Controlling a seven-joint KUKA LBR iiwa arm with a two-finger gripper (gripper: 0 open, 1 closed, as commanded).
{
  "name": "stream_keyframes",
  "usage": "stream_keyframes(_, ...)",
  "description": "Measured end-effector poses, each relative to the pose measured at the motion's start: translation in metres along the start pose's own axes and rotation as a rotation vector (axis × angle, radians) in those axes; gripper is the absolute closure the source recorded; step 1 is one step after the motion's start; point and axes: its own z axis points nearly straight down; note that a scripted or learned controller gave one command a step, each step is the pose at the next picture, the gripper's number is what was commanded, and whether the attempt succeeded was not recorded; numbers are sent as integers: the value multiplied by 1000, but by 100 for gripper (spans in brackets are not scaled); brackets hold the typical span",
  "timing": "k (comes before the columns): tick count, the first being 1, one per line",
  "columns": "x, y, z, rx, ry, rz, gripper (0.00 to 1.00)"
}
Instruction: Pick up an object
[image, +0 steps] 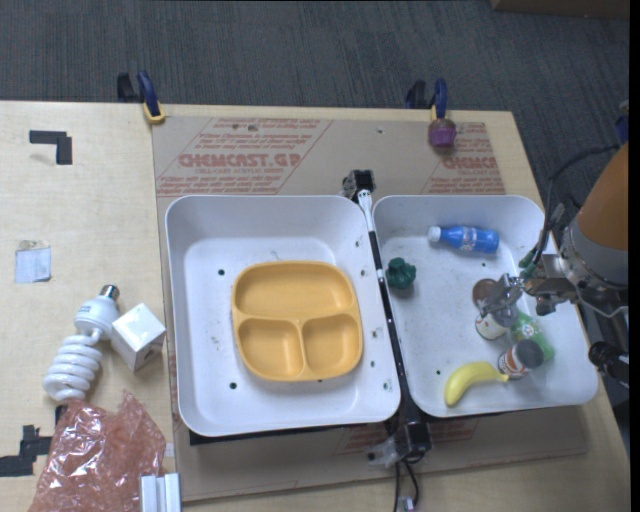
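Fingers (497, 312) low among right-bin clutter (515, 345)

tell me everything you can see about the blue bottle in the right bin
The blue bottle is small, looks like plastic, and has a white cap at its left end. It lies on its side, pointing left to right, near the far wall of the right bin. Its cap is on and nothing touches it but the bin floor. The green lump lies apart, nearer and to its left, and the gripper is nearer the camera, off to its right.
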Motion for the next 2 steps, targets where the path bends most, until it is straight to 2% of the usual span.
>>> stream_keyframes(1, 21, 7, 89, 0, 0, 2, 0)
stream_keyframes(2, 48, -25, 114, 3, 2, 2, 0)
